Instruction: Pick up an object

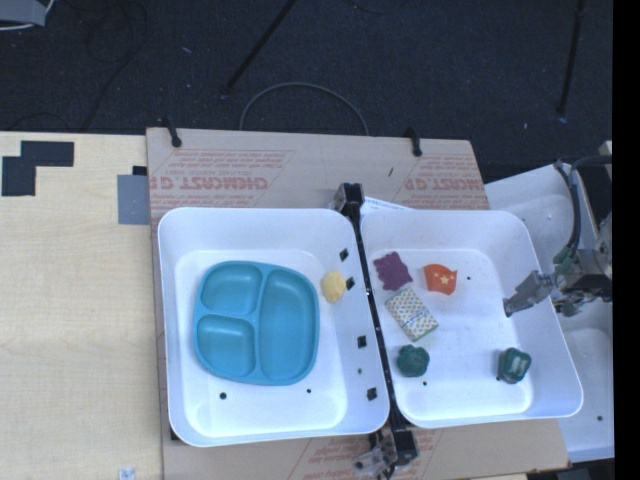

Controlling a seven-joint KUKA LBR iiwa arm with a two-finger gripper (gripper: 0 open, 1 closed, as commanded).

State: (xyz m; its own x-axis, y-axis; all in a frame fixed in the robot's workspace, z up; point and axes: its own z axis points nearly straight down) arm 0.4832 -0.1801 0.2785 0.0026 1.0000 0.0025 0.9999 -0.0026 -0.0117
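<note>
The right bin (545, 393) holds a purple piece (392, 269), an orange-red piece (440, 279), a small patterned box (411, 313), a dark green lump (412, 360) and a green piece (513, 365). A yellow piece (333, 286) lies in the left bin (190, 408), beside a blue divided plate (257, 321). My gripper (527, 294) hovers at the right bin's right rim, above and slightly right of the green piece, touching none of the objects. Nothing shows in its grasp.
A black divider (368, 318) runs between the two bins. Cardboard (250, 173) lies under them, on a pale wooden bench (70, 308). The arm's wrist and cables (585, 258) stand over a white surface just right of the right bin.
</note>
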